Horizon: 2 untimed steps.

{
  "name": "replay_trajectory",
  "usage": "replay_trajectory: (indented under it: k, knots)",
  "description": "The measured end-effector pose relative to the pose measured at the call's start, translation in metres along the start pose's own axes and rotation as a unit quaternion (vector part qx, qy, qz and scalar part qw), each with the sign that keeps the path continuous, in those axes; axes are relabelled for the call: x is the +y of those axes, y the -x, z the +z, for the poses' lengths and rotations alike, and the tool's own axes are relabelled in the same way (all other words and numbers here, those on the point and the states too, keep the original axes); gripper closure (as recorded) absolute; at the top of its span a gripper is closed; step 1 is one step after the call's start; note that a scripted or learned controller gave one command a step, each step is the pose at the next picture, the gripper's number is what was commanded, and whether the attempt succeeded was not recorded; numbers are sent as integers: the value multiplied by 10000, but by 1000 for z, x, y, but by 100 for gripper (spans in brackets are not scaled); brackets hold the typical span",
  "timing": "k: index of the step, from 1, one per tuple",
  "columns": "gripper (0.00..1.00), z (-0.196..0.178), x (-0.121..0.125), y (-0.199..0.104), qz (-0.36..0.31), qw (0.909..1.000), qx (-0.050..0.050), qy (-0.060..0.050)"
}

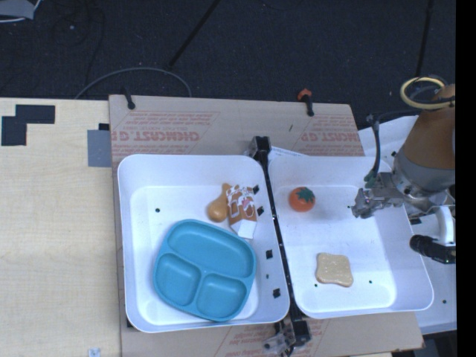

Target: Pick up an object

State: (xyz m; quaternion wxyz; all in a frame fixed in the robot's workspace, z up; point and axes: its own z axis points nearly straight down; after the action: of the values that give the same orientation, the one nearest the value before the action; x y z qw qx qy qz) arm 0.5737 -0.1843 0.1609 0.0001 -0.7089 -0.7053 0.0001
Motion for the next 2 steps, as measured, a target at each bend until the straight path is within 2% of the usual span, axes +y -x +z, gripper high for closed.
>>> replay_trajectory:
  k: [2]
  knots:
    - [100, -107, 12, 14, -31, 10000, -7, 19]
